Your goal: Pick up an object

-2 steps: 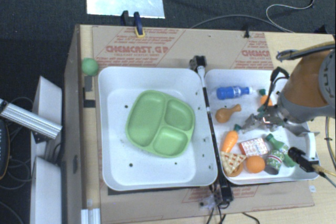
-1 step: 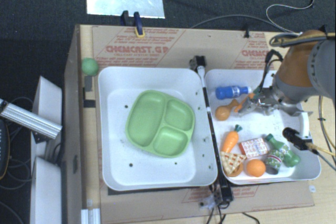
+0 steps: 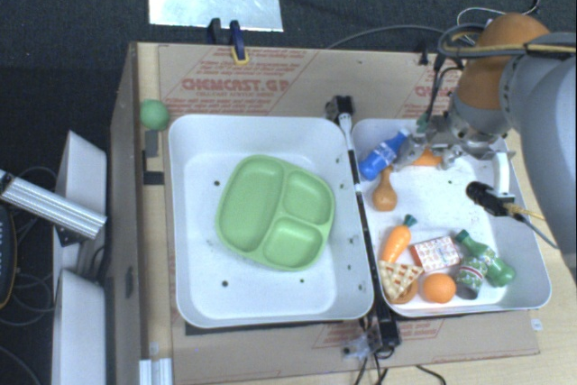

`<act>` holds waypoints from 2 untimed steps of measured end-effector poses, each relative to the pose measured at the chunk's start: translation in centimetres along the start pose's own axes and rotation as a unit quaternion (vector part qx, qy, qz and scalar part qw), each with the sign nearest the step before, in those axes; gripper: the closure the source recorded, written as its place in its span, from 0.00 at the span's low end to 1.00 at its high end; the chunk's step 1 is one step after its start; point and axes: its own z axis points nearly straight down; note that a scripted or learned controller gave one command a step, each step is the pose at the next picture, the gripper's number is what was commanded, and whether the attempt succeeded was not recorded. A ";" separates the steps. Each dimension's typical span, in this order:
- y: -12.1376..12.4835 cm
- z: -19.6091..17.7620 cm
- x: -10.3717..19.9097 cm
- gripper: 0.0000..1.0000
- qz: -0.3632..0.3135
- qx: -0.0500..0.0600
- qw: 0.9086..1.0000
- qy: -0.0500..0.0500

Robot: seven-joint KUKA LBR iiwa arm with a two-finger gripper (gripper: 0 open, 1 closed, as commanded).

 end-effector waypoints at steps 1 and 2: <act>-0.2 -0.8 -0.2 1.00 -0.002 0.004 1.000 -0.001; 0.0 -1.0 -0.1 0.00 -0.003 0.000 1.000 -0.002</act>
